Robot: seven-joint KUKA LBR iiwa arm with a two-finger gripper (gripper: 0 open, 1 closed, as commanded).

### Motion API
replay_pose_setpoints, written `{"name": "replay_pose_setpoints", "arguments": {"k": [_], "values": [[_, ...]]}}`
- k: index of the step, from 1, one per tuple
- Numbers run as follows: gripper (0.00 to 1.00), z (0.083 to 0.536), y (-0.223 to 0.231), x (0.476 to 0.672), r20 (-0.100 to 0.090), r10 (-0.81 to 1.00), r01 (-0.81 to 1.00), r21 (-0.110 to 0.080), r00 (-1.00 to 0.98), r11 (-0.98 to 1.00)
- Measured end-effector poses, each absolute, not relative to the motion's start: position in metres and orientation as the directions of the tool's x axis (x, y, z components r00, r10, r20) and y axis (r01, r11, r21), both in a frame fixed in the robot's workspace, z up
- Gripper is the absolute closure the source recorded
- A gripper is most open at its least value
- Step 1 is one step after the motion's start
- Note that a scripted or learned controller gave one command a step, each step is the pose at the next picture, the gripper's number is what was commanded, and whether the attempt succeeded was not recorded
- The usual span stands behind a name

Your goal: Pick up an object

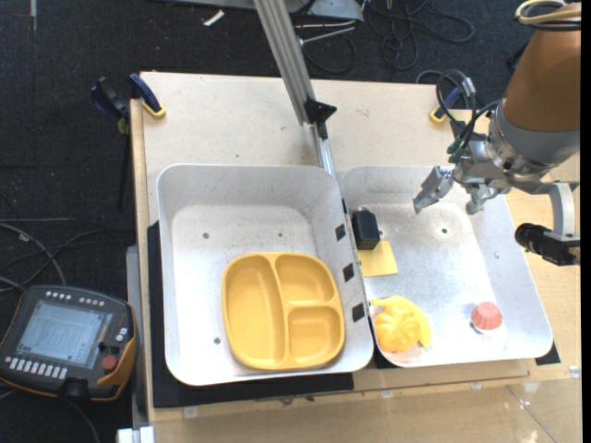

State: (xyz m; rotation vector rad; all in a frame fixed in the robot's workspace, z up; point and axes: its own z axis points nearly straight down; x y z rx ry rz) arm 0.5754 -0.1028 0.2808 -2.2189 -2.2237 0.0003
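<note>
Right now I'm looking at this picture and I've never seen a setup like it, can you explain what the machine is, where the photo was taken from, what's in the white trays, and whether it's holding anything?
This is one photo from a camera fixed above a workbench, looking down at a slant. The grey and orange shape at the right is a robot arm. Its claw hangs open over the right bin, with nothing between its fingers.

Two shallow white bins sit side by side. The left bin holds a yellow divided plate. The right bin holds a yellow toy near its front left corner, a small pink object near its front right, and a yellow square card by its left wall, beside a small black block.

The arm's job is to pick something up; it has not grasped anything yet.
</note>
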Motion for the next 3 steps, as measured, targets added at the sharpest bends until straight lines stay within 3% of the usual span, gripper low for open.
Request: {"name": "replay_pose_setpoints", "arguments": {"k": [1, 3], "values": [[0.0, 0.281, -0.103, 0.575, 0.0, 1.0, 1.0, 0.0, -0.001, 0.001], [0.0, 0.176, -0.117, 0.574, 0.0, 1.0, 1.0, -0.005, 0.001, -0.001]]}}
